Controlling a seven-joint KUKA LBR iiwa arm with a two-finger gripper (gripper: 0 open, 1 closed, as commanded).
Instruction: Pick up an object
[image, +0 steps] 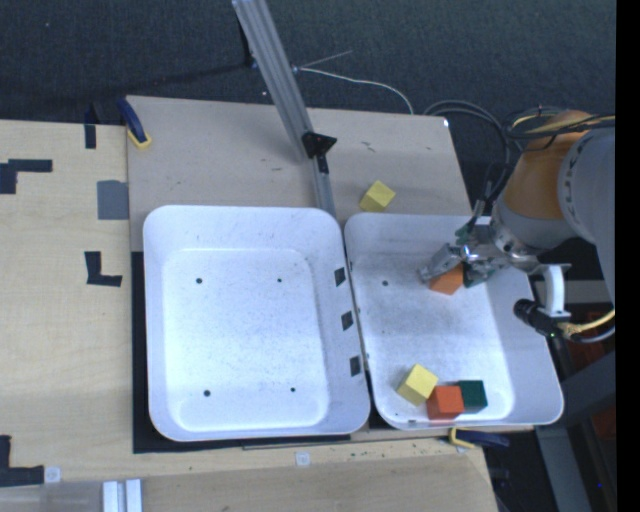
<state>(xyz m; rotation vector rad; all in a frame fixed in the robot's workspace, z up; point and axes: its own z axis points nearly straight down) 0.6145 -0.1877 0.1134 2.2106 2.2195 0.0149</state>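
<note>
Gripper low over the right bin, in its upper part, reaching in from the right. Fingers close together on an orange block, seen between them (part of the block under the metal). Near the bottom edge of the same bin, three more blocks touching each other: yellow block, red-orange block, green block. Left bin just beside. Another yellow cube on the bench above the bins.
</note>
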